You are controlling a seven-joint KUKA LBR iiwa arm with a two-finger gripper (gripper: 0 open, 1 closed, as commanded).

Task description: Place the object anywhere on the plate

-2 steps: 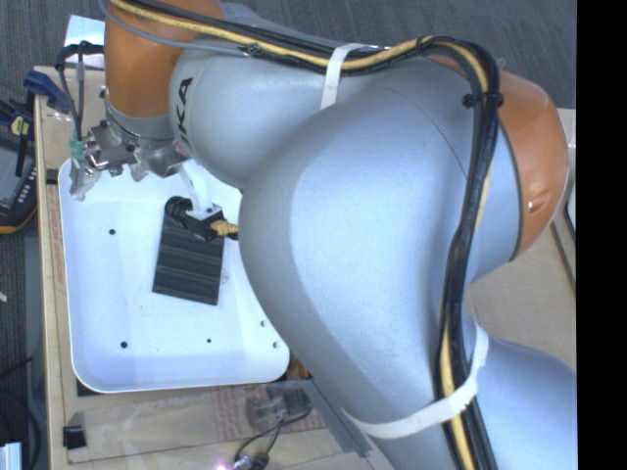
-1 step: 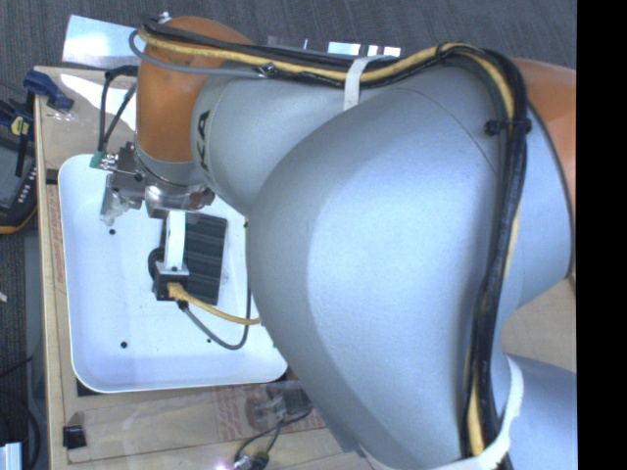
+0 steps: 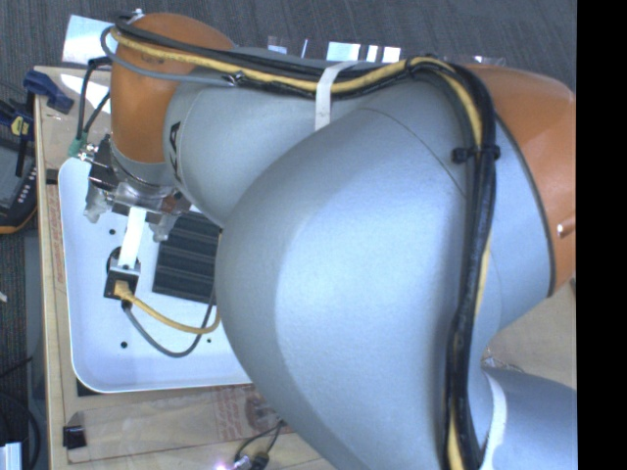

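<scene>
Arm (image 3: 372, 262) reaches in from the right and covers most of the frame. Its grey housing hides the right-hand side of the table and everything on it. The orange band (image 3: 147, 76) sits at upper left, above the wrist.

Hand (image 3: 132, 204) is low over the white bin (image 3: 73, 292) on the left, near the bin's far-left corner. Wrist hardware blocks the tip, so I cannot tell whether it is clenched or released, and nothing can be seen grasped in it.

A dark ribbed block (image 3: 186, 253) lies flat on the bin floor, just right of the hand and partly under the arm's edge. It is possibly the object to be moved, but the view is too blocked to be sure. Whether the block touches the hand is not clear.

Bin floor at lower left is bare white with a few small dark dots.

The wooden table (image 3: 147, 409) shows in front of the bin, with a small black piece (image 3: 73, 434) near its lower left corner. A blue clamp (image 3: 44, 86) sits at the table's far-left edge.
</scene>
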